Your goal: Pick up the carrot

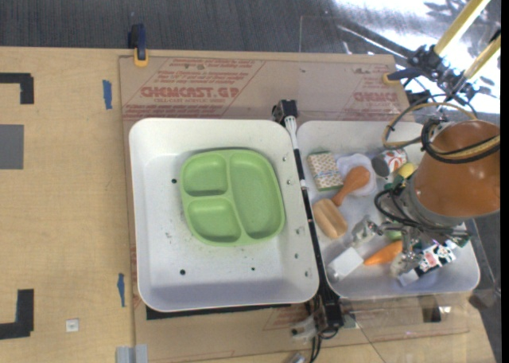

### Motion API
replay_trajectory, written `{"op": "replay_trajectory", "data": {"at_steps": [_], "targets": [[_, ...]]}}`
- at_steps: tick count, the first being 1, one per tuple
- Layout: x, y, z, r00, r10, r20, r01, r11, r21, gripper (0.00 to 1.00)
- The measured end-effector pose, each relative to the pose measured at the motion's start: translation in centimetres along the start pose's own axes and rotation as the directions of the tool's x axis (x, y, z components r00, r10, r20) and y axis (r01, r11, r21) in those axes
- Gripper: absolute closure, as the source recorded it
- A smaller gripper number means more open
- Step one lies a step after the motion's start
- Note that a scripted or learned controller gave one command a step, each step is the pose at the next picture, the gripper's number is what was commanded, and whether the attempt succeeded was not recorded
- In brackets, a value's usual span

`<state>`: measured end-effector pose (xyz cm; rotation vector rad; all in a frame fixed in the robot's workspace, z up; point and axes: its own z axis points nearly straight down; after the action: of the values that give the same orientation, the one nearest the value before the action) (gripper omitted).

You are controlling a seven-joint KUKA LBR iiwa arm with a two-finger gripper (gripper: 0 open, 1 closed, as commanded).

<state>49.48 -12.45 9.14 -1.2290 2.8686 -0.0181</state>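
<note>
The carrot (382, 255) is a small orange piece lying in the front part of the right bin (469, 278). My gripper (404, 248) hangs low over it, under the arm's orange band (461, 178), and its metal parts sit right at the carrot's right end. The arm hides whatever lies behind and to the right of the carrot. I cannot make out whether anything is held.
The right bin also holds a white block (346, 262), a bread roll (330, 218), a wooden-handled piece (355, 182), a waffle-like square (324, 169), a small can (390, 162) and a printed packet (433, 260). A green divided plate (232, 196) lies in the left bin (151, 218).
</note>
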Motion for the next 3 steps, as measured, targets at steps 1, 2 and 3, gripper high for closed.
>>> {"op": "replay_trajectory", "data": {"at_steps": [1,2,3], "targets": [[0.00,0.45,-0.01,0.992,-0.123,0.004,0.123,0.992,0.000,0.00],[0.82,0.19,-0.01,0.869,-0.495,0.010,0.495,0.869,0.005,0.00],[0.29,0.66,-0.04,0.629,-0.778,0.009,0.777,0.629,0.008,0.00]]}}
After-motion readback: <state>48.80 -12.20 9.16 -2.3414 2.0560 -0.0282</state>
